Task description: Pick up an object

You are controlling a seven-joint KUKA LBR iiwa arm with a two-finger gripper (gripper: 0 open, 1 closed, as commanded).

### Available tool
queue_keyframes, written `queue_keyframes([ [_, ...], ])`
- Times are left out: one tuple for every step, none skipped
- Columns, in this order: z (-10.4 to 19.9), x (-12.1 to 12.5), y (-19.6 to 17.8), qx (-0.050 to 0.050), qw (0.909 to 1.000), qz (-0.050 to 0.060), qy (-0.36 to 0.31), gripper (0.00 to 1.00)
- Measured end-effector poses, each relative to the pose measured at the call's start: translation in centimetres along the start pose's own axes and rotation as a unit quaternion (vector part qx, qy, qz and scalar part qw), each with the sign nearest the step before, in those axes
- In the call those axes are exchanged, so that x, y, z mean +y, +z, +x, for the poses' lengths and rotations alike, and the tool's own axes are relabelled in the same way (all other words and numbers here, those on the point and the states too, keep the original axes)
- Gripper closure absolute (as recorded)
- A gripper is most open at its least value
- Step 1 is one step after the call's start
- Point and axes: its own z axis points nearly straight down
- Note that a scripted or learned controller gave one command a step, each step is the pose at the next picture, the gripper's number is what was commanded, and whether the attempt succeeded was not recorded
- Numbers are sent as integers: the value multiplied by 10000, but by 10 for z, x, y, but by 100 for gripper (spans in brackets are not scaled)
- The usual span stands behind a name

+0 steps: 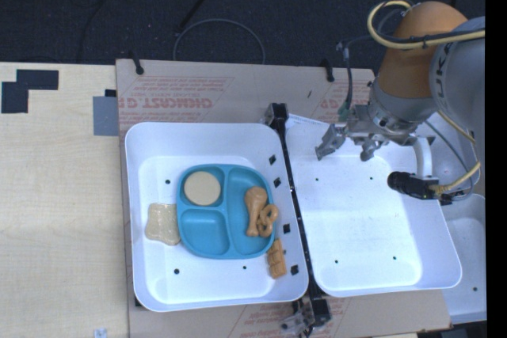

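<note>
We see the gripper (348, 146) hanging over the upper-left corner of the right bin (396, 269), fingers spread wide with nothing between them; one fingertip (322, 152) points toward 8 o'clock, the other sits to its right. All candidate objects lie in the left bin (150, 265), across the black divider clamp (287, 194) from the gripper, so well apart from it. From the gripper, the blue divided tray (207, 237) sits at roughly 8 o'clock. On the tray: a round tan disc (201, 187) in the upper-left compartment, and a tan drumstick-like piece (256, 206) in the right compartment with a pretzel-shaped piece (269, 216) touching it on its right side. Off the tray, a pale bread-like slice (162, 223) lies at the tray's 9 o'clock, touching its left edge, and a small brown lumpy piece (276, 259) lies at the tray's 4 o'clock, just beside the bin's right wall. Nearest to the gripper is the drumstick-like piece, at about 8 o'clock from it. We cannot tell the exact material of any of these. The arm's orange band (416, 51) shows at 1 o'clock from the gripper, and a black cable fitting (412, 184) sits over the right bin at the gripper's 4 o'clock.
</note>
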Motion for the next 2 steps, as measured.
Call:
queue_keyframes([
  [0,3,-9,-5,10000,-70,-8,0],
  [1,-5,53,-4,10000,-39,-4,0],
])
